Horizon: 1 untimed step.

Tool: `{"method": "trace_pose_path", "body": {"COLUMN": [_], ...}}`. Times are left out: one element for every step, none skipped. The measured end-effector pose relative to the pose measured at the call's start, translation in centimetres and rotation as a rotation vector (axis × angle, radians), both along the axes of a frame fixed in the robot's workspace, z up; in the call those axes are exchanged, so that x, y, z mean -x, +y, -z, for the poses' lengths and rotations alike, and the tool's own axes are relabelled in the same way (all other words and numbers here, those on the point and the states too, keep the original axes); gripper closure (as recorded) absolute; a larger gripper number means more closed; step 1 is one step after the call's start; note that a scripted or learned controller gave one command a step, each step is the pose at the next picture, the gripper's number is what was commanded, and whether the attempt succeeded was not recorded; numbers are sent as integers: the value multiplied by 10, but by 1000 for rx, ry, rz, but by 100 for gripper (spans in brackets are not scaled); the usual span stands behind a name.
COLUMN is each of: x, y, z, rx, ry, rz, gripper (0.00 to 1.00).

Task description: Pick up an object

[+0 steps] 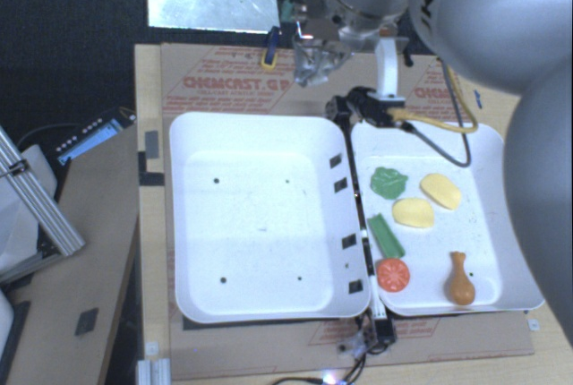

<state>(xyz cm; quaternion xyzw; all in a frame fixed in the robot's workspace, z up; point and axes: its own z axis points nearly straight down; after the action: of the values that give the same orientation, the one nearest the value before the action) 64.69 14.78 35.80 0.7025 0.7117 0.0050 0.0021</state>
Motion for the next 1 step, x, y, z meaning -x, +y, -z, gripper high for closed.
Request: {"method": "trace_pose_path", "body": {"x": [-22], "y": [93], "z": [-38], "rx": [-1], "ry": [2], "rz": [0], "gripper": [100]}}
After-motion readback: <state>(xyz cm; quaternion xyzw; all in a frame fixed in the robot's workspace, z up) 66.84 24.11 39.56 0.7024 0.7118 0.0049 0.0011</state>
